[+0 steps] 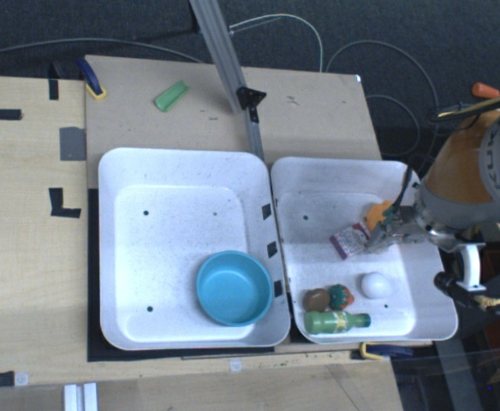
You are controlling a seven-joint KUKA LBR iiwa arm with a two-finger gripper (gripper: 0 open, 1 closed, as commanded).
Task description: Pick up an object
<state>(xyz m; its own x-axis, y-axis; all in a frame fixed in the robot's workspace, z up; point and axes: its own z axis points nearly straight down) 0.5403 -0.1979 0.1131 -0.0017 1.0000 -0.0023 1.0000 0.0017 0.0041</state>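
A small purplish object (pixel 349 241) lies in the right bin (pixel 318 187), beside an orange piece (pixel 377 212). My gripper (pixel 377 238) is low over them; I cannot tell how it stands. Nearer the front lie a white ball (pixel 374 284) and a green bottle (pixel 336 321). A blue bowl (pixel 233 288) sits in the left bin (pixel 164 178).

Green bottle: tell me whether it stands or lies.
Lying. The green bottle shows its full length along the right bin's near wall, cap end pointing right.
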